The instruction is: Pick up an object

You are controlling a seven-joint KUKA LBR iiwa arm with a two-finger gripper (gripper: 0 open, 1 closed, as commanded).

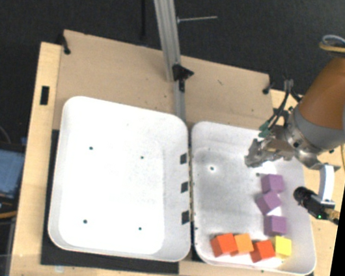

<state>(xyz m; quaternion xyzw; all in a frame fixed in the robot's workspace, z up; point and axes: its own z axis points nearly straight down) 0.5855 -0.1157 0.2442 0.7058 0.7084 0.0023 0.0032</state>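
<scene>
- Biggest thing is the wooden bench [137, 75], with two shallow white bins side by side on it.
- Left bin [119, 177] takes up the 9 o'clock half of the bench; just a few dark dots on its floor.
- Right bin [215, 194] sits at 3 o'clock, touching the left one along the middle seam. All the blocks are in here.
- The arm [332, 96] comes in from about 2 o'clock, orange band up top, grey wrist below.
- A metal rail [169, 28] slants down from 12 o'clock toward the gap between the bins.
- The gripper [259, 154] hangs over the right bin's upper part, at its 1 o'clock. Nothing visible between the tips, and I honestly can't tell how it's set, too blurry.
- Three purple blocks [270, 201] run in a loose column at the bin's 3 to 4 o'clock, just below the gripper but apart from it.
- Along the 5 o'clock edge: an orange-red block [225, 244], a lighter orange block [244, 243], a red block [263, 250] and a yellow block [283, 245], packed close in a row.
</scene>
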